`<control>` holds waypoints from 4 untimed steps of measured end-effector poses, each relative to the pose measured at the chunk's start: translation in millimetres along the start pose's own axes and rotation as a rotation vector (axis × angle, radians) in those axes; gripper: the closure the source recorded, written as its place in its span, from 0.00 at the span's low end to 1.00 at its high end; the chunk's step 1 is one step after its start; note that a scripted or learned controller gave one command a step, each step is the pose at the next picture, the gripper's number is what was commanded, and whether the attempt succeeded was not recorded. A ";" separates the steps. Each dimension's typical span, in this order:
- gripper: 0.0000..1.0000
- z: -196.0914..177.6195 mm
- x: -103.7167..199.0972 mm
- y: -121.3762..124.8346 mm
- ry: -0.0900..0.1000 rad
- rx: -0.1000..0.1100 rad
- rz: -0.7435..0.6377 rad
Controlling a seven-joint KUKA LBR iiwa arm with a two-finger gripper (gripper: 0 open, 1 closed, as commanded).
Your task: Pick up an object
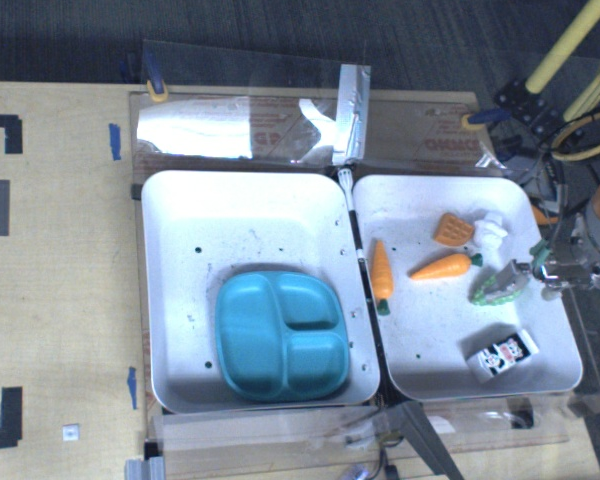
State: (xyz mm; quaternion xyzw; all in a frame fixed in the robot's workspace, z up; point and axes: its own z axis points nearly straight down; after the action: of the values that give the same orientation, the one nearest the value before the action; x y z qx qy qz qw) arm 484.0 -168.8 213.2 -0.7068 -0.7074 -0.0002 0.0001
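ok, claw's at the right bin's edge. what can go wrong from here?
1. The claw sits where a green item, a white item and a carrot crowd together, so it might nudge or grab the wrong one.
2. It works close to the right bin wall and could clip the rim.
3. The second carrot lies against the divider, leaving little room for a grasp there.

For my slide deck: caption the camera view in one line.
Gripper at the right bin's edge beside two toy carrots, a cracker and a black-and-white box; blue divided tray fills the left bin.

Yellow pole [578, 30]; perhaps cables [580, 138] beneath.
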 end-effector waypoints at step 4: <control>1.00 113.9 -6.3 143.1 -0.005 -0.006 -0.065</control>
State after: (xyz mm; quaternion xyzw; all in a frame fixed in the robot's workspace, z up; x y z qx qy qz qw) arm 627.1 -175.0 99.4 -0.6833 -0.7301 -0.0007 -0.0038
